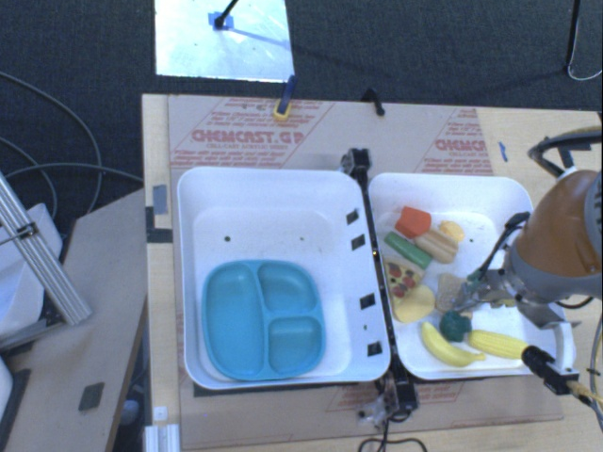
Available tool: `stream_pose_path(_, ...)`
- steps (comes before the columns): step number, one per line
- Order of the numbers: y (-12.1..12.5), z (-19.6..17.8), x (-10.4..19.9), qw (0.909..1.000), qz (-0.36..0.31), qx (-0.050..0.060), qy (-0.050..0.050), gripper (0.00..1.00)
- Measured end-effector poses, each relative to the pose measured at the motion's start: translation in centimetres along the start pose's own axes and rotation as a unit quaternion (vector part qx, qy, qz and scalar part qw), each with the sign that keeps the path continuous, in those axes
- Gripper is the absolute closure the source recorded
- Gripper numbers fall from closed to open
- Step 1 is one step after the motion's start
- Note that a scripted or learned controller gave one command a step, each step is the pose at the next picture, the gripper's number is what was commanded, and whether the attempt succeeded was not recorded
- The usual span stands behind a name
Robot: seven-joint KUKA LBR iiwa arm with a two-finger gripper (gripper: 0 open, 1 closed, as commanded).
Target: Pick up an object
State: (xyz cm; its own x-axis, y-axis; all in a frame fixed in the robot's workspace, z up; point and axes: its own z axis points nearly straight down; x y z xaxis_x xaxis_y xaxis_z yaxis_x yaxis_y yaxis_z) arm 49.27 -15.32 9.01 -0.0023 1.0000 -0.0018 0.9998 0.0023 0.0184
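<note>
The right bin (450,183) holds several toy foods: an orange-red block (413,221), a green stick (406,250), a tan sausage shape (437,245), a small yellow piece (453,230), a speckled slice (403,278), a pale yellow lump (415,305), a teal ball (455,326) and two yellow bananas (443,345) (497,345). My gripper (464,295) reaches down into this bin from the right. It sits just above the teal ball, over a greyish patch, with the arm's orange band (565,229) behind it. Nothing visibly hangs from it.
The left bin (273,183) carries a blue divided plate (264,318). A black hinge strip (372,252) runs between the bins. Cardboard lies under both bins. A metal frame (38,262) stands at the far left and a pale square mat (222,24) lies at the back.
</note>
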Motion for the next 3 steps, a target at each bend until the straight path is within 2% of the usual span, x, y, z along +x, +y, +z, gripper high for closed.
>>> stream_pose_path(3, -0.03, 0.03, -0.72, 1.0000, -0.001, 0.001, 0.001, 1.00)
